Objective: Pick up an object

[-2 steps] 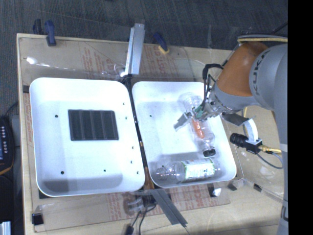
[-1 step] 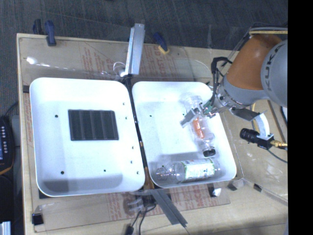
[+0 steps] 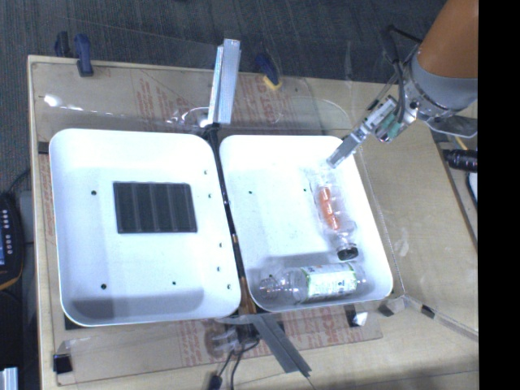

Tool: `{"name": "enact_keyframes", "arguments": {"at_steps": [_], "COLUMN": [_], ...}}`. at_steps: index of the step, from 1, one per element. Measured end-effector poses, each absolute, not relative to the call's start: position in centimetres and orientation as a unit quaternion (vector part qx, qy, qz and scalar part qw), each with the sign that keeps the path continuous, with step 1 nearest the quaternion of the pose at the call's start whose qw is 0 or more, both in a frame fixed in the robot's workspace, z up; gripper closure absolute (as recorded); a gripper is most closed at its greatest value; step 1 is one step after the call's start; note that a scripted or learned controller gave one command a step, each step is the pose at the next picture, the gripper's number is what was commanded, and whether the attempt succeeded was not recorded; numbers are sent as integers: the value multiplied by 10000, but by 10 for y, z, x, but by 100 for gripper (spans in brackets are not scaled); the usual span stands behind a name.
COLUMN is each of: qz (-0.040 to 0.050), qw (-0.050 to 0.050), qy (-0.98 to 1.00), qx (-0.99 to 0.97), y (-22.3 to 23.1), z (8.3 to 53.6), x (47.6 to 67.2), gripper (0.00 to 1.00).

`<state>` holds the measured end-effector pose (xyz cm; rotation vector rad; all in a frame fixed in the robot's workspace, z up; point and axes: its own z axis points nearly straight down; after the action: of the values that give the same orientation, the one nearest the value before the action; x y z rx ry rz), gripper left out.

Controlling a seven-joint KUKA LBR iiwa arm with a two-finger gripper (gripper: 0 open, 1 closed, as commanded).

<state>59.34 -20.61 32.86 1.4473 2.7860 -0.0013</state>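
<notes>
Nearest to us, along the near wall of the right-hand white bin (image 3: 374, 242), lies a clear plastic bottle with a white label (image 3: 313, 283), on its side. Just beyond it, a second clear plastic bottle with orange contents and a dark cap (image 3: 331, 210) lies lengthwise, its far end just below the jaws (image 3: 335, 157). We cannot tell whether the jaws are spread or pressed together; nothing shows between them. They hang at the bin's far right corner. Well off to one side of the jaws, in the left-hand white bin (image 3: 73, 218), a dark ribbed rectangular slab (image 3: 154, 207) lies flat. We judge that the approach is in hand and no grasp is made yet. Next, the jaws would need to drop over the orange-filled bottle and straddle its width.
</notes>
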Motion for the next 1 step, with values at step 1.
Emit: {"name": "enact_keyframes", "arguments": {"at_steps": [1], "qz": [-4], "qw": [-7], "qy": [9138], "qx": [4061], "y": [-209], "z": [233], "x": [586], "gripper": [0]}}
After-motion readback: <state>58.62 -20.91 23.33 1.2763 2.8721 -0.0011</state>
